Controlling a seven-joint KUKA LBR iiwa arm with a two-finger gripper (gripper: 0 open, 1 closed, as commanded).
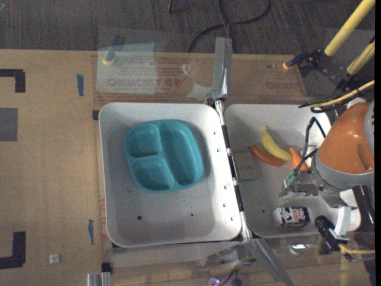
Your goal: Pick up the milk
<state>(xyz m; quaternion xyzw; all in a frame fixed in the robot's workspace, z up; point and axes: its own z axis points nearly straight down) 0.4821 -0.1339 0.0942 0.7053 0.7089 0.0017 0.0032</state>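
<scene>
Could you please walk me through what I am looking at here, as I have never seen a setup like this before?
This is one picture from a fixed camera above a workbench, looking down at a slant. The grey and orange shape at the right is a robot arm reaching in; its gripper, a two-finger claw, hangs over the right bin.

Two shallow white bins sit side by side. The left bin holds a teal divided plate. The right bin holds a yellow banana, an orange-red toy vegetable, a small greenish pad and a little milk carton lying near the front edge.

The arm is meant to pick up the milk. The carton lies in the bin just in front of the gripper, not held.
</scene>
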